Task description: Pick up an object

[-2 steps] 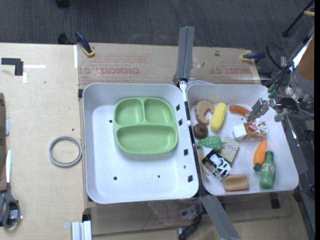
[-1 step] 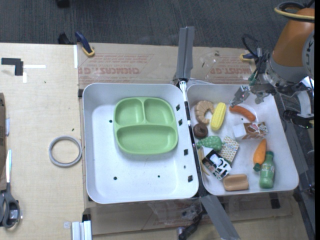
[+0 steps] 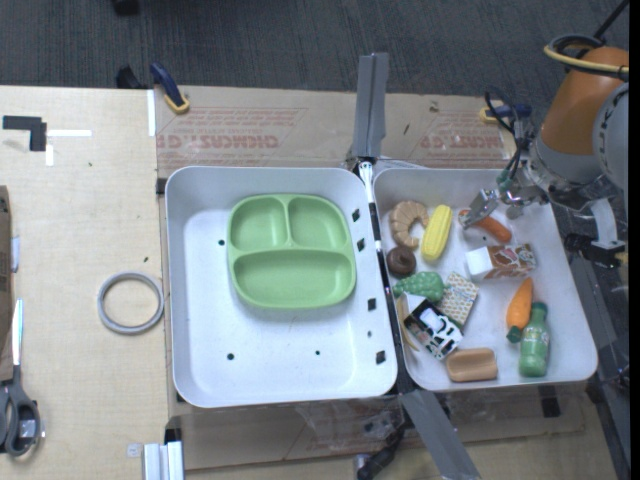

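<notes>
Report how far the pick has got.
Done: the pincer is down in the right bin, at the orange-red piece. In hand: nothing visibly lifted. Left: grasp and raise one object; corn, carrot and green bottle lie untouched.

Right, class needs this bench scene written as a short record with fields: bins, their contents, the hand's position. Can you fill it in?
left bin: green divided plate
right bin: toy corn cob, carrot, green bottle, chocolate donut, other small items
hand: above right bin's far side, over a small orange piece
bench, left of bins: tape ring, scissors
</notes>
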`<action>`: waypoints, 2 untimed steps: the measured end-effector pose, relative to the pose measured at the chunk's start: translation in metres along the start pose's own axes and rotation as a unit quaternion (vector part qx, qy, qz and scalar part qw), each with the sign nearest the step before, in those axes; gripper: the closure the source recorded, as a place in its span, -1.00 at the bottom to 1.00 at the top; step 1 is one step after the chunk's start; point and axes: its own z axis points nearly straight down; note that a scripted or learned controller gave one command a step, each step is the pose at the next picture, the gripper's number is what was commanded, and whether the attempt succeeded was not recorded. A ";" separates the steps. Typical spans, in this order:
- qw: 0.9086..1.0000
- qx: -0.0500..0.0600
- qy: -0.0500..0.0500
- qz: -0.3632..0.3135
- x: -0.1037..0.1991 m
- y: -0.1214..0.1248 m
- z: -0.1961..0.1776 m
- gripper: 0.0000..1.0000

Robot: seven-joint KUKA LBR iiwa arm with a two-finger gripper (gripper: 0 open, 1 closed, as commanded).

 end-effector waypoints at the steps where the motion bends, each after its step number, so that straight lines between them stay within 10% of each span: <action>1: 1.000 0.000 0.000 0.004 0.072 -0.006 0.000 -1.00; 2: 1.000 0.000 0.000 0.005 0.071 -0.006 -0.009 1.00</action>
